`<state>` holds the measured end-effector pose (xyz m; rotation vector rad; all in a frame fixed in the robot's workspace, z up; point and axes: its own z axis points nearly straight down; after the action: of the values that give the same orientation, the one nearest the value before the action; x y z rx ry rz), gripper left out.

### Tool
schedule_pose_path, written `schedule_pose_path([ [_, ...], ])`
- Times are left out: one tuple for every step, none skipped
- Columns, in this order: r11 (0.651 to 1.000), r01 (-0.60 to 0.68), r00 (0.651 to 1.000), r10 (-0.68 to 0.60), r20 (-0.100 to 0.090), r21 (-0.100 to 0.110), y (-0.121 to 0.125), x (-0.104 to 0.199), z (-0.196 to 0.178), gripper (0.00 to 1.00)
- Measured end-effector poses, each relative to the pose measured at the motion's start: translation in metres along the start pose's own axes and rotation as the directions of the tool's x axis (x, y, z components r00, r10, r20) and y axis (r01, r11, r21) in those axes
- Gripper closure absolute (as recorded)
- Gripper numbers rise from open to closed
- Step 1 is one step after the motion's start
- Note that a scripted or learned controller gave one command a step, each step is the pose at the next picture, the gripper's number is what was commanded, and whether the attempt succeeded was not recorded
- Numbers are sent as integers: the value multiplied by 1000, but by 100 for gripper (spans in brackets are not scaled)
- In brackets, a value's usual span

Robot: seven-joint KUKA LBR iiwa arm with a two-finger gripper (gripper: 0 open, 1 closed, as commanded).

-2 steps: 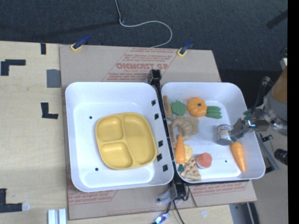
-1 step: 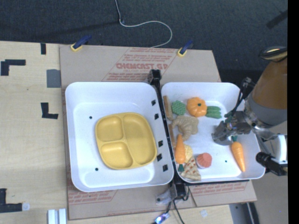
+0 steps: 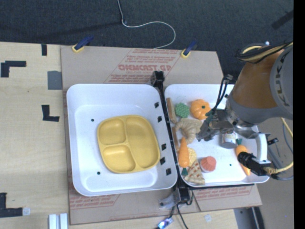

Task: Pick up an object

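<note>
The right bin (image 3: 224, 173) holds several toy foods: a small orange pumpkin (image 3: 199, 108), a green round piece (image 3: 181, 110), a beige lumpy piece (image 3: 188, 127), an orange carrot-like piece (image 3: 183, 151), a yellow corn-like piece (image 3: 191, 155), a pink-red round piece (image 3: 208, 164), a waffle-patterned wedge (image 3: 195, 173) and an orange piece (image 3: 243, 154) at the right. My gripper (image 3: 208, 130) hangs low over the bin's middle, just right of the beige piece and below the pumpkin. Its dark fingers point left.
The left bin (image 3: 81, 104) bears a yellow three-compartment plate (image 3: 127, 143). A black divider clip (image 3: 157, 78) sits between the bins at the back. A white cable (image 3: 143, 25) loops behind the cardboard. The grey arm (image 3: 259, 89) covers the right bin's far right.
</note>
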<state>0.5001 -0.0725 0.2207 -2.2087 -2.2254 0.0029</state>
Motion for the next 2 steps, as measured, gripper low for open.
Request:
schedule_pose_path([
  [1000,-1,1000,1,1,1,-4,45,-2,100],
  [1000,-8,1000,8,4,1,-9,35,6,100],
])
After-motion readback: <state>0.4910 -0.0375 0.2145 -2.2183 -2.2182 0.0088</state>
